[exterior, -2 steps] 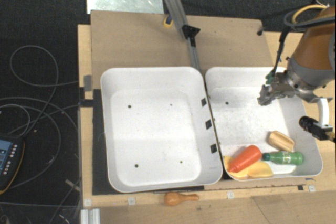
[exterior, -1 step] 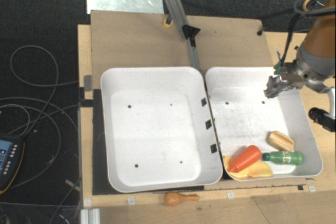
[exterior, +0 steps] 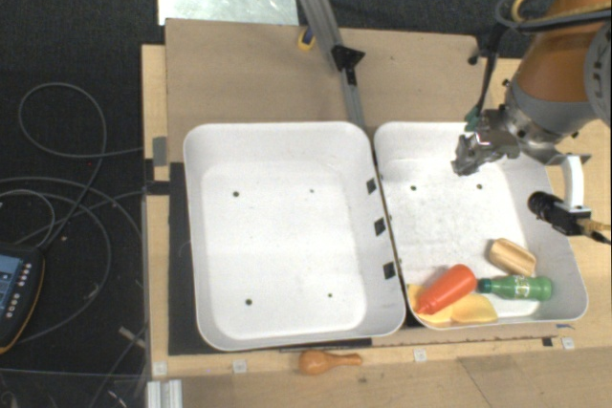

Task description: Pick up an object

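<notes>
In the right bin [exterior: 435,205], near its front right corner, lie an orange carrot-shaped toy [exterior: 446,289], a yellow piece [exterior: 472,310] beneath it, a green bottle [exterior: 517,287] with a white label, and a tan bread-like block [exterior: 511,255]. My gripper [exterior: 468,155] hangs over the bin's far right part, well behind those objects and apart from them. Nothing shows between its fingers, and the view is too small to tell how they stand.
The left bin [exterior: 282,234] sits beside the right one. A tan pear-shaped toy [exterior: 328,360] lies on the bench in front of the bins. A grey pole [exterior: 320,10] slants over the bench's back. Cables lie on the floor at left.
</notes>
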`<state>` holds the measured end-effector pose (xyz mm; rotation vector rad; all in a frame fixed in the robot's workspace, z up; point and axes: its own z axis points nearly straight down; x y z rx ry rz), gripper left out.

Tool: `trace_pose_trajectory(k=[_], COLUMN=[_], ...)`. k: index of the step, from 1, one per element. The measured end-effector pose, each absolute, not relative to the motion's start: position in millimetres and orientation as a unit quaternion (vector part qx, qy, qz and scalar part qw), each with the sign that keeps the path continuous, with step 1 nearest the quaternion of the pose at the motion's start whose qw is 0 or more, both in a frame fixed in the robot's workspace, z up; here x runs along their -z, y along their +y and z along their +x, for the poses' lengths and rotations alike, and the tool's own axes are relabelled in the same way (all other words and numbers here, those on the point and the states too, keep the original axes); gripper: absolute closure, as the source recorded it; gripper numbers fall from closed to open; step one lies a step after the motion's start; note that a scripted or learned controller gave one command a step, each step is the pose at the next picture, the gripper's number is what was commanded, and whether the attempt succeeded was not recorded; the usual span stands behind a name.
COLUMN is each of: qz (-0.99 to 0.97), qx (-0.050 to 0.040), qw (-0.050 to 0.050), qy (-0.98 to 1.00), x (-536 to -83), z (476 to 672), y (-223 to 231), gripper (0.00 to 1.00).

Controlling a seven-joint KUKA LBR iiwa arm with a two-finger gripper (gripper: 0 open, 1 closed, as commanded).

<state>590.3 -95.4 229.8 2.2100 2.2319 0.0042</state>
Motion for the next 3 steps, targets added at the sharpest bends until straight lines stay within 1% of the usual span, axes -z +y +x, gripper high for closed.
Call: trace_pose_trajectory(k=[1, 3], qz=[0.703, 0.703], qx=[-0.0019, -0.0025], qw=[0.0, 0.001], qy=[0.711, 0.711], x=[-222.1, -234.8], z=[610.0, 651.6], y=[-39.8, 60.2], gripper=[1.0, 1.0])
